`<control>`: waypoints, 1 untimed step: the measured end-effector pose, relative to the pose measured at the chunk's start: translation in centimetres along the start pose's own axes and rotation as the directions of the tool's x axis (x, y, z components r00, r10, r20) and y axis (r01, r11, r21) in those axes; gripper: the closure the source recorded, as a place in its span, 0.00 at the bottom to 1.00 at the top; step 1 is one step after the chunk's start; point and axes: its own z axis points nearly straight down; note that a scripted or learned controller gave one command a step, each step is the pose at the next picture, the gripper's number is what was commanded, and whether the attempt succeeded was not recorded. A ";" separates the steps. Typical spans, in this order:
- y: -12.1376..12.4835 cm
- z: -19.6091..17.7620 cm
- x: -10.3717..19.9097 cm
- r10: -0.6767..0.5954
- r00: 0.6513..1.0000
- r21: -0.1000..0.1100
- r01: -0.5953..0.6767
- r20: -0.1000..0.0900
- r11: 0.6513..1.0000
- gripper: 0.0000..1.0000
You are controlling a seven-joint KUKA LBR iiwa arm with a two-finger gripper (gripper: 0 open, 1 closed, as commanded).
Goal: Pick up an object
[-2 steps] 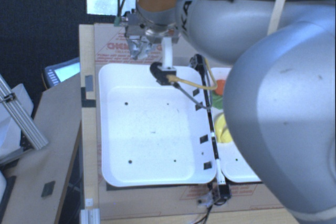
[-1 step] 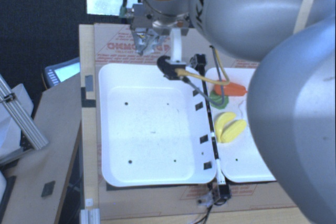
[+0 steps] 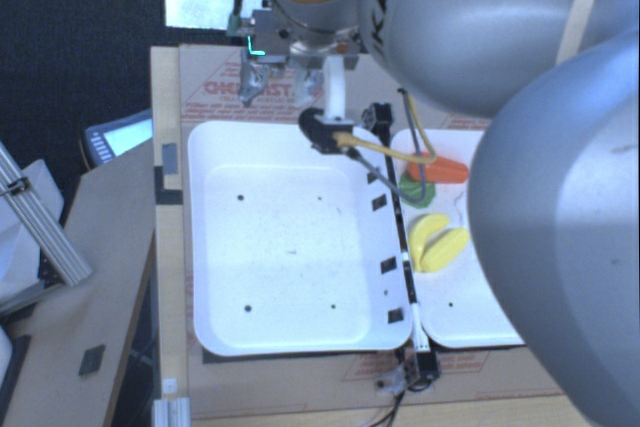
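Although three small things lie in the right bin (image 3: 470, 325), the yellow banana-shaped toy (image 3: 438, 245) looks the easiest candidate for the pick. It rests on the bin floor just beside the black divider (image 3: 398, 235) between the two bins, with a green piece (image 3: 416, 192) next to it on the far side and an orange carrot-like piece (image 3: 440, 171) beyond that, close to the bin's far rim. Part of the right bin is hidden under the big grey arm (image 3: 540, 165).

Judging by shape and sheen, the yellow toy is probably light, hollow plastic: stiff enough not to crush, smooth enough to slip. It seems to consist of two rounded lobes side by side, so closing across the narrower width, near the middle of its length, would likely hold better than pinching a tapered end. Its nearness to the divider leaves little room for a finger on that side.

The gripper (image 3: 292, 93) hangs above the far rim of the left bin (image 3: 225, 245), well apart from the toy. Its fingers look slightly apart with nothing between them, though that is hard to judge from this angle.
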 end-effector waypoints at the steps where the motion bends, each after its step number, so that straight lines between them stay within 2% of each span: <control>1: 0.0 0.0 0.0 0.000 1.000 0.000 0.000 0.000 1.000 0.00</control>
